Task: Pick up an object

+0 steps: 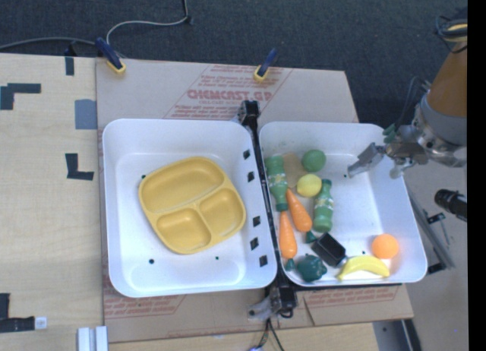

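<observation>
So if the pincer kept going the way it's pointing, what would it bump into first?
Probably the green ball, which lies nearest the pincer along its leftward line, though the pincer's height above the right bin is unclear.

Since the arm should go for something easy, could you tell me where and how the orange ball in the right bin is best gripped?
Judging by its round shape, grip the orange ball across its middle, from straight above. It lies apart from the banana, leaving the fingers room.
</observation>
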